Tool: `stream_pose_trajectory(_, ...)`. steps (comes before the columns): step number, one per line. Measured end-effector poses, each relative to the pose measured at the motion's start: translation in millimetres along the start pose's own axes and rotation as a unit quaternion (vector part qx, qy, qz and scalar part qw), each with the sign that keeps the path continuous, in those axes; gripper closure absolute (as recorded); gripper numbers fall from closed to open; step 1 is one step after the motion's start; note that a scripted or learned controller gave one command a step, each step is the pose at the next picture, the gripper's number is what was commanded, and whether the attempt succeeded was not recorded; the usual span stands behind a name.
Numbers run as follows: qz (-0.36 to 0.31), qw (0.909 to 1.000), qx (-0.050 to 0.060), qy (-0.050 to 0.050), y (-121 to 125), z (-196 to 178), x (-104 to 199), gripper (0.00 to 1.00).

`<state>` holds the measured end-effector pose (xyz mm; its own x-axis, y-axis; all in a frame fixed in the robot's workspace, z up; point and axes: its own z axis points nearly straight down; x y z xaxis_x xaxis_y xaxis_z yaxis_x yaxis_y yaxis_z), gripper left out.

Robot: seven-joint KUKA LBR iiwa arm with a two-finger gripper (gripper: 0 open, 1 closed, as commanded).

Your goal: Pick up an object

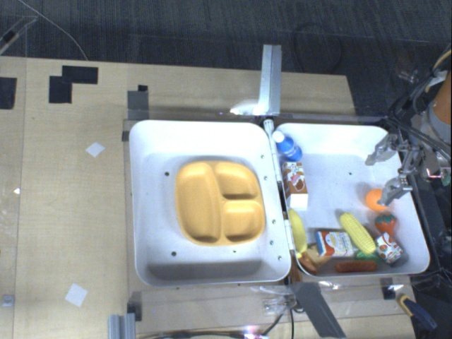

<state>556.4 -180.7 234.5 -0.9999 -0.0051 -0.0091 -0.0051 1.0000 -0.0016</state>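
Over the right bin (332, 143), the gripper (388, 175) hangs with metal fingers spread, gripping nothing.
Just beside one fingertip lies a round orange fruit (376, 199); a bumpy yellow corn cob (358, 233) lies nearby.

You have open floor across the upper middle of the right white bin (339, 134). A blue-capped bottle (287, 147) and brown carton (294, 178) line its left wall; yellow plastic corn (358, 232), orange ball (376, 199) and red strawberry (385, 223) crowd the lower right.

Arm (439, 111) cut off at right frame edge. Orange ball (374, 199) partly hidden behind gripper (387, 171). Carton (335, 243) print too small to read.
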Motion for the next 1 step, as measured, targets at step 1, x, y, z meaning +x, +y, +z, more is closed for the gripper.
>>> stream_pose_trajectory(1, -0.065, 0.9979, -0.001, 0.003, -3.7, 92.3, 38.5, 0.0)
